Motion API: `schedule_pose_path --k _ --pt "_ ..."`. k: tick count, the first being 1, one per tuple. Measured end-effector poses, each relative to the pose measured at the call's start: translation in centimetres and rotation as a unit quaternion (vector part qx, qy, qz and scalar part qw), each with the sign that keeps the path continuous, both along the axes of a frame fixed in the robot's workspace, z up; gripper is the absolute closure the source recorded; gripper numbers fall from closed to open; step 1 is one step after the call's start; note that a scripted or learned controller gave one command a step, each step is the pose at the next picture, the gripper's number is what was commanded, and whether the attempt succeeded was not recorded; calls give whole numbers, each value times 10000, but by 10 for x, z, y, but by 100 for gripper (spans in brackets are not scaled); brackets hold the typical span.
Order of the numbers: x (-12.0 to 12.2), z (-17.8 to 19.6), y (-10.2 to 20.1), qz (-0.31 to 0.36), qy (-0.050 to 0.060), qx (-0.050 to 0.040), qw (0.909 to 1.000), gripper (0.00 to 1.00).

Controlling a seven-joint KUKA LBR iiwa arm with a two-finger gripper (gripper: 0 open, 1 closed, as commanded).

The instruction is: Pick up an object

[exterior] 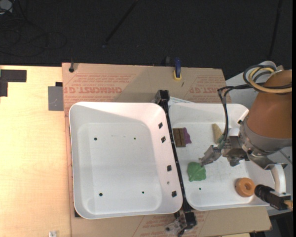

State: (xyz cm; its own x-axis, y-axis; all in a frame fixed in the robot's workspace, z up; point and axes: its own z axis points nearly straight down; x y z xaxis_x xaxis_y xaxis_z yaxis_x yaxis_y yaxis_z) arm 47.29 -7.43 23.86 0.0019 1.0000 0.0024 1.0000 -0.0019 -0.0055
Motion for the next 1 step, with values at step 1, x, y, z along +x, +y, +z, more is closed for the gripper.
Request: schedule_pose_path --k 1 --pt "2 8 -1 -1 9 0 10000 100"
